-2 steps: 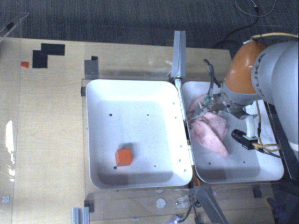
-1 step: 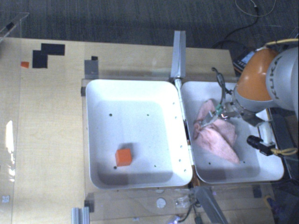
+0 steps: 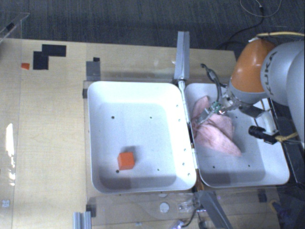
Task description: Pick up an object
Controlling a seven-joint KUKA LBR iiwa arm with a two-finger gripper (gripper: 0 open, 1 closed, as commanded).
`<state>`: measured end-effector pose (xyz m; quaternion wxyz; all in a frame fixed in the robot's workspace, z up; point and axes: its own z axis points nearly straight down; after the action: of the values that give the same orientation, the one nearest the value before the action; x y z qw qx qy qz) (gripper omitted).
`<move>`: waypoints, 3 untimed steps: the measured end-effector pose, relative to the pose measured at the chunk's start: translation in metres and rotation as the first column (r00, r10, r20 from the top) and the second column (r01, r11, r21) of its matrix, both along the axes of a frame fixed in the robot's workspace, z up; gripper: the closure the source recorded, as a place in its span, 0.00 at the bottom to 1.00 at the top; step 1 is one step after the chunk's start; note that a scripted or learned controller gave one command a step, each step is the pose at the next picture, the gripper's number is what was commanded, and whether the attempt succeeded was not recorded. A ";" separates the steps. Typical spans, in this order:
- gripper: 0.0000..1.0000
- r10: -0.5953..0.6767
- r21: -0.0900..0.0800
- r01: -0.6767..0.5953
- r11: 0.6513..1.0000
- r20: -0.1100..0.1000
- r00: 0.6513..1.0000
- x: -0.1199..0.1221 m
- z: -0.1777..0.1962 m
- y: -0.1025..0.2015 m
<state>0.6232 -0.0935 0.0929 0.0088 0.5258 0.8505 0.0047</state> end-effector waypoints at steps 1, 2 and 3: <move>0.00 -0.257 0.004 0.257 0.966 -0.007 0.966 0.046 -0.002 -0.013; 1.00 -0.250 0.006 0.250 0.968 0.003 0.968 0.049 0.012 -0.011; 1.00 -0.438 0.007 0.438 0.899 -0.011 0.899 0.049 -0.002 -0.025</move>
<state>0.6726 -0.1181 0.0913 0.0035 0.7035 0.7107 0.0042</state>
